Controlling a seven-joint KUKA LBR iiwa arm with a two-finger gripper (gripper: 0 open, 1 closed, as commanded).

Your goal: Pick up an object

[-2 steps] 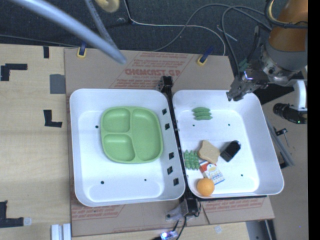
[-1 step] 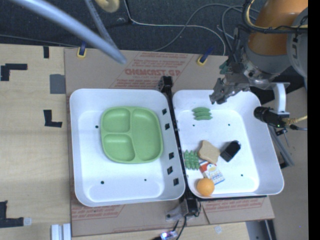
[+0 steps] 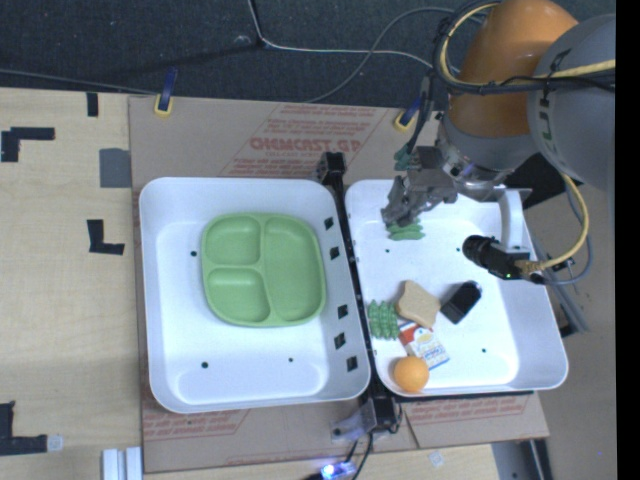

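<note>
Camera view
My arm [image 3: 520,68]: reaches in from the right, orange band above the wrist, bent down over the far part of the right bin.
My tool [image 3: 405,213]: low over the right bin's far left part, pointing down at the green piece; I cannot tell how it is set.
Green piece [image 3: 406,232]: small, lying on the bin floor right under my tool, touching it or nearly so; nothing shows it lifted.
Right bin [image 3: 500,368]: white, shallow, holding all the loose items.
Bread [image 3: 419,303]: tan wedge near the middle of the right bin.
Black block [image 3: 461,302]: just right of the bread.
Green ridged item [image 3: 382,320]: by the bin's left wall, just left of the bread.
Carton [image 3: 425,346]: red and white, just below the bread.
Orange [image 3: 409,373]: at the near edge, touching the carton.
Left bin [image 3: 170,268]: white, beside the right one.
Tray [image 3: 264,269]: green, three compartments, in the middle of the left bin.
Desk [image 3: 60,288]: pale wood, cardboard sheet under both bins.
</note>
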